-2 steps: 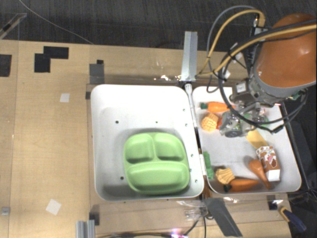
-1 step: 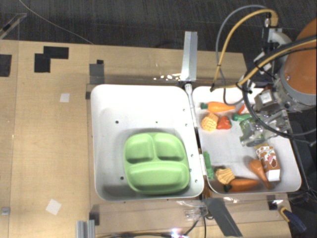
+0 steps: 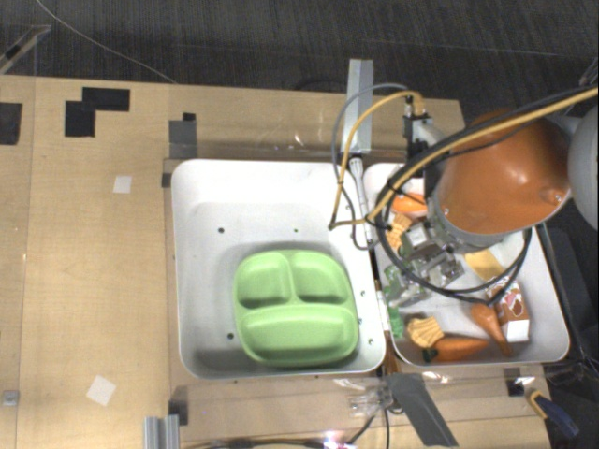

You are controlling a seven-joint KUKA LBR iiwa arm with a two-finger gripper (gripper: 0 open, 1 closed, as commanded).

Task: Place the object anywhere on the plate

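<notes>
The claw (image 3: 415, 271) hangs low over the right bin's (image 3: 552, 340) left side among toy foods; whether it grips anything cannot be told. Orange pieces (image 3: 460, 347) lie along that bin's near edge. The green plate (image 3: 295, 307) fills the left bin's (image 3: 201, 213) near-right corner.
</notes>
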